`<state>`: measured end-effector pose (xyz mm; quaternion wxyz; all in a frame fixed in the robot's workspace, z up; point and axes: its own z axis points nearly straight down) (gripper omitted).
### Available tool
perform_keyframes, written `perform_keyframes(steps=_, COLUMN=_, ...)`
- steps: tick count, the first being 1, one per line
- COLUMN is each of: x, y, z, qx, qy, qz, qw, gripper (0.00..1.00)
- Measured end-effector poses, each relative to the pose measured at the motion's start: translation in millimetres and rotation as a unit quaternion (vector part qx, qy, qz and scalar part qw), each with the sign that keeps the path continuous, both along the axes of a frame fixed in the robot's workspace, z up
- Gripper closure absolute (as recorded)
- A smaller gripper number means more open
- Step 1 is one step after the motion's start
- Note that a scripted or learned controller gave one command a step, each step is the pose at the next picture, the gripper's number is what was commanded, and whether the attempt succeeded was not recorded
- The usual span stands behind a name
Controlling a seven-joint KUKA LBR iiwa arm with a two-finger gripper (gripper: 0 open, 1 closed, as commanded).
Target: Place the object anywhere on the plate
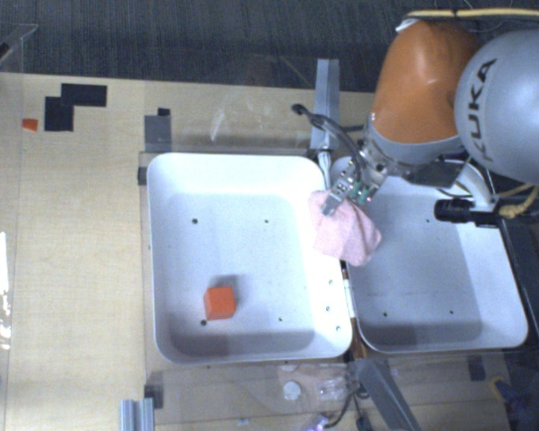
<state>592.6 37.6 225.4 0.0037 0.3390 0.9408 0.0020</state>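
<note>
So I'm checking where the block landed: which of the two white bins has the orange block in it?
The left bin. The orange block lies on its floor toward the near left; the right bin holds no block.

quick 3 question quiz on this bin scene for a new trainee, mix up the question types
1. True or false: the orange block lies in the left bin.
2. Multiple choice: the pink cloth hangs
A. flat on the left bin's floor
B. from the gripper, over the seam between the two bins
C. on the bench, away from both bins
3. Fill in: the arm reaches in from the view's ____ side.

Key
1. True.
2. B; the cloth's top corner is bunched at the jaws.
3. Right.
</note>
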Motion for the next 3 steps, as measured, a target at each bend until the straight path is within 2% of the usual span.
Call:
perform_keyframes(steps=1, x=2.7, y=46.0, z=9.0, qx=-0.0011, qy=-0.001, qz=0.199, qw=0.9799, gripper=1.0)
perform_keyframes(steps=2, x=3.1, y=97.6, z=4.1, qx=-0.0017, qy=-0.002, qz=0.341, qw=0.9402, gripper=1.0)
perform_keyframes(steps=3, x=3.3, y=97.5, z=4.4, qx=-0.0017, qy=-0.002, qz=0.34, qw=0.9403, gripper=0.0)
